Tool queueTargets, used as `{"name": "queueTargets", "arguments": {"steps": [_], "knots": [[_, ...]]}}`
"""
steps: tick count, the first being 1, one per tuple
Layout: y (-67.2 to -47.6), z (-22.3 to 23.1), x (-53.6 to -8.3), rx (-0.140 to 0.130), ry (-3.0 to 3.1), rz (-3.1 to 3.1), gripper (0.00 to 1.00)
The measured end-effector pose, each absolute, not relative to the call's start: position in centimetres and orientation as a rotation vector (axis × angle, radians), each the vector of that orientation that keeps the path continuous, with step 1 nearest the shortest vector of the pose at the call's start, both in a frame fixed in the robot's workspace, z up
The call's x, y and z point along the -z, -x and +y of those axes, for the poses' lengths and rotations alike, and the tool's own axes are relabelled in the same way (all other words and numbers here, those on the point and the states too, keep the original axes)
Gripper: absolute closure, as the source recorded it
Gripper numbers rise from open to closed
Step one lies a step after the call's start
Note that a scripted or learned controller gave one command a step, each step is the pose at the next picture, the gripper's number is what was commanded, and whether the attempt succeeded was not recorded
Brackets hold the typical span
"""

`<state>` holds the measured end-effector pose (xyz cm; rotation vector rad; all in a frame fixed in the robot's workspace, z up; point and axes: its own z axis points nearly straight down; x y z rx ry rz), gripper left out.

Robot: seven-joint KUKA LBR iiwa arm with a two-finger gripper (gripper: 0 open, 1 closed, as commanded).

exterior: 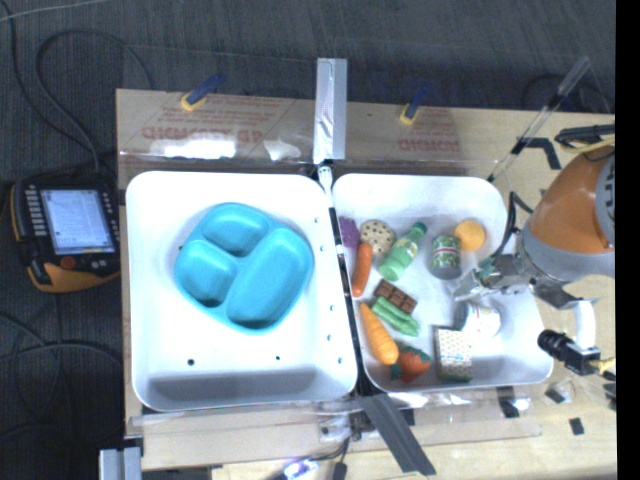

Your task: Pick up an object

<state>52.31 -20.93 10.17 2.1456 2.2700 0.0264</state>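
1. Reaching in from the right, the grey arm (575, 238) with its orange band hangs over the right side of the right bin (420, 193), its wrist low above the bin floor.
2. The gripper (480, 286) sits at the arm's left end, just above a white cup-like object (483, 320) — whether its fingers are spread or closed I cannot tell, and nothing can be seen between them.
3. The right bin holds the toy food. Along its left wall lie a purple piece (348, 233) at the far end and an orange carrot (362, 268) just beside it.
4. A round speckled cookie (376, 234) lies near the far wall, and a green bottle (403, 253) lies tilted to its right.
5. A small can (446, 256) stands right of the bottle, with an orange fruit (469, 235) just beyond it toward the far right.
6. In the middle lie a brown chocolate bar (393, 296) and a green vegetable (400, 318), touching or nearly so.
7. Nearer the front, a second carrot (379, 336) points toward a red strawberry (411, 365), and a patterned carton (454, 353) stands to the right of it.
8. The left bin (160, 368) holds a blue three-compartment plate (245, 265) — well apart from the gripper.
9. A handheld control pendant (62, 230) lies on the floor to the left of the bench.
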Motion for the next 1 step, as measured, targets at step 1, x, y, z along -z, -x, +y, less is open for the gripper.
{"name": "queueTargets", "arguments": {"steps": [1], "knots": [[-55.47,-18.97,-9.27,0.002,-1.839,2.527,1.0]]}}
